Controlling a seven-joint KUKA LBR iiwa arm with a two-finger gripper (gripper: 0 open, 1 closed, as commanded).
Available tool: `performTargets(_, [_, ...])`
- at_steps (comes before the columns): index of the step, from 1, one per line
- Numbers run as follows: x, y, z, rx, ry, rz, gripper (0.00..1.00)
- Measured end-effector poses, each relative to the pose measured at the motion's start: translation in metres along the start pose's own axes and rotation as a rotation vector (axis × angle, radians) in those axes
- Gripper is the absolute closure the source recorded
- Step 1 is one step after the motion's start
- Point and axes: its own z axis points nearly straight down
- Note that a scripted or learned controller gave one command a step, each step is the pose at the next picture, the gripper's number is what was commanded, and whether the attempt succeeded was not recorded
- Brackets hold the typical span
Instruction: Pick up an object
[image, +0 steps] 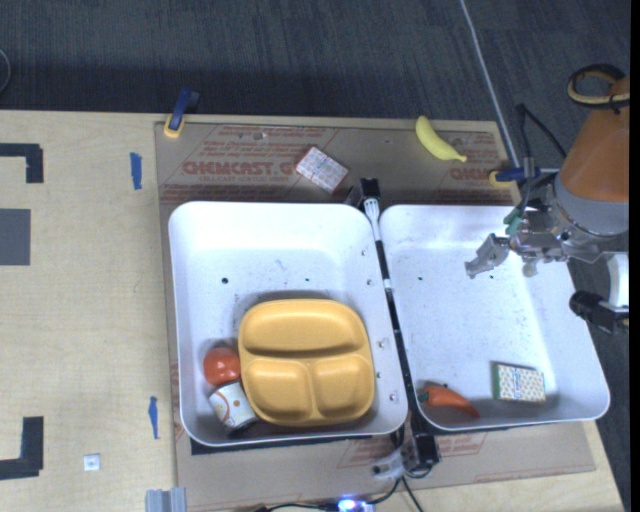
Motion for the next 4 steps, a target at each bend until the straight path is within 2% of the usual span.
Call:
performTargets(1, [-0.040, 0.047, 0.104, -0.003, -0.002, 0.001, 0.00])
performTargets(2, [0.015, 0.060, 0.108, -0.002, 0.000, -0.001, 0.00])
performTargets(3, [0.015, 0.061, 0.098, -0.005, -0.002, -0.002, 1.00])
performTargets(4, [-0.025, 0.052, 0.009, -0.004, -0.003, 0.000, 1.00])
